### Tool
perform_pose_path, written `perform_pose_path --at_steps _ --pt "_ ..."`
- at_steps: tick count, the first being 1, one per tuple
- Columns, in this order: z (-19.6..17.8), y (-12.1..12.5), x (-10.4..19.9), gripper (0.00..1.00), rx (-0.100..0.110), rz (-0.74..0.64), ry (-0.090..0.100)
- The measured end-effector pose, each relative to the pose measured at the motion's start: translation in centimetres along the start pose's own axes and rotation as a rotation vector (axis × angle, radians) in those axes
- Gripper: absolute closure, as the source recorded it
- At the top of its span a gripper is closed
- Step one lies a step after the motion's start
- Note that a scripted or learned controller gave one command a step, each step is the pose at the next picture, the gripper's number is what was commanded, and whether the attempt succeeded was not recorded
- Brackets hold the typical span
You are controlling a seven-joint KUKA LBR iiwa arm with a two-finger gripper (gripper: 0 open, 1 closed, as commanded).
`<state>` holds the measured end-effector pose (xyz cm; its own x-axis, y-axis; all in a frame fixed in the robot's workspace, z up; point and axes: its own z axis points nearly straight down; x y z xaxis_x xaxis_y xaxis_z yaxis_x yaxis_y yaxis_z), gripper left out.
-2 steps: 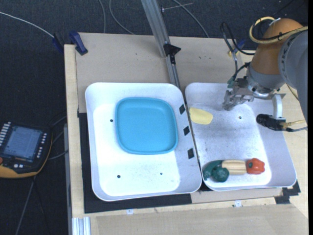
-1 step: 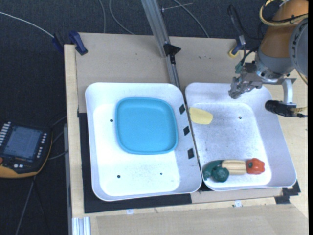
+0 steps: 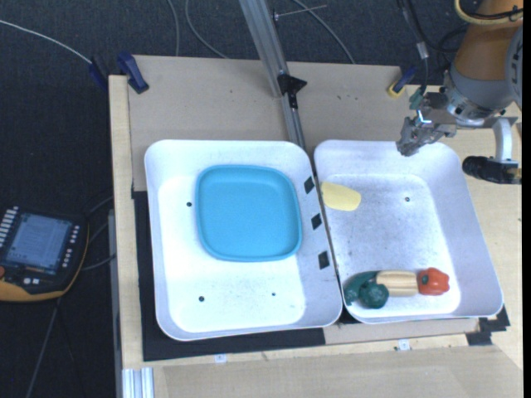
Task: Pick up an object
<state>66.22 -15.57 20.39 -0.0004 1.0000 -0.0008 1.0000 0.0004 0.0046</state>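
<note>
In the right bin (image 3: pixel 465 222) a pale yellow piece (image 3: pixel 341 196) lies by the left wall near the back. Along the front wall sit a dark green lump (image 3: pixel 366 292), a tan stick-like piece (image 3: pixel 397 283) and a red piece (image 3: pixel 432 281), touching in a row. My gripper (image 3: pixel 409 145) hangs over the back rim of the right bin, above and well apart from all of them. Nothing shows between its fingers.
The left bin (image 3: pixel 166 247) holds a light blue square plate (image 3: pixel 248 212). A slanted metal pole (image 3: pixel 267 48) rises behind the gap between the bins. Blue clamps (image 3: pixel 133 71) sit at the bench's back corners. A tablet-like pendant (image 3: pixel 37 247) lies off the bench at left.
</note>
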Motion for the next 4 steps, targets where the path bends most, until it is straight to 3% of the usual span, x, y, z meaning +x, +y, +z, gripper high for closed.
perform_pose_path --at_steps 3,4 --pt "-2.4 -1.3 17.1 1.00 0.003 -0.005 0.003" --pt "-2.7 -3.3 22.3 1.00 0.004 -0.005 0.003"
